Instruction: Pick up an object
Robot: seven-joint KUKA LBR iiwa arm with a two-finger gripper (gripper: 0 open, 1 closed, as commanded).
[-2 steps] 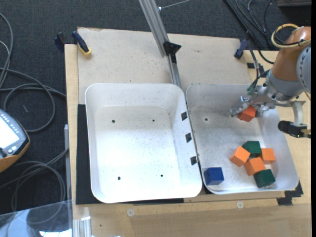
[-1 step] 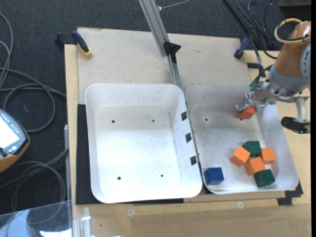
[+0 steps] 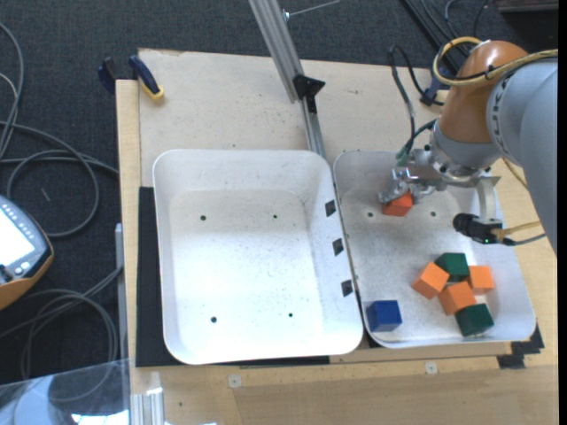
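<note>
Camera view: gripper (image 3: 400, 193) clamped on orange block (image 3: 398, 204) at 12 o'clock in right bin (image 3: 354, 237); block cluster (image 3: 455, 292) at 5 o'clock.

No readable text, label, brand, number or sign appears anywhere. The blocks (image 3: 454, 283) at about four o'clock have plain coloured faces with no lettering. The two white bins (image 3: 177, 175) carry only dark specks and small black tabs, not characters. A device (image 3: 16, 246) at nine o'clock has a pale screen, too blurred to read.
</note>
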